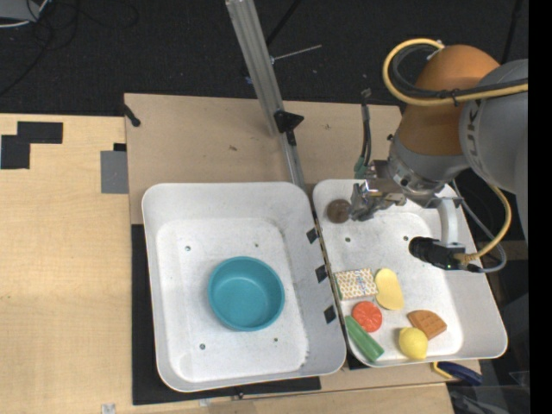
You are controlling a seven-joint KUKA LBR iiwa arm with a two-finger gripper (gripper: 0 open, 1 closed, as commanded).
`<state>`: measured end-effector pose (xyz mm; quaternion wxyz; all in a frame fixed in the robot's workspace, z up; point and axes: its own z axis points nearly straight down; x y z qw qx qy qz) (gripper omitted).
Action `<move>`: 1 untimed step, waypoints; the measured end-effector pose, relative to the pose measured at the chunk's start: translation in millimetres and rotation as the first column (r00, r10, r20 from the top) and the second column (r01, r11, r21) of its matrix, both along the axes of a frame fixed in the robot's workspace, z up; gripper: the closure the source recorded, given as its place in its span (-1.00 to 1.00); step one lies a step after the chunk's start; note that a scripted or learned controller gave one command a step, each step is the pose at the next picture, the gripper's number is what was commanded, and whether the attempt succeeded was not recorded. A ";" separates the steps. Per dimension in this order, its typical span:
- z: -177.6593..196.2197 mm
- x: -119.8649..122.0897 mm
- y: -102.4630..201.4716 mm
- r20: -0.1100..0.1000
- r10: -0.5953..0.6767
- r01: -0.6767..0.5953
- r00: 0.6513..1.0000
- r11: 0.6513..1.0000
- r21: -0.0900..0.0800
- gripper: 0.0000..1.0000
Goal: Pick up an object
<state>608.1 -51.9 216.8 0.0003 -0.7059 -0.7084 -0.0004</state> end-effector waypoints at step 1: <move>-1.9 -2.5 42.1 -0.001 -0.001 0.001 1.000 1.000 -0.001 1.00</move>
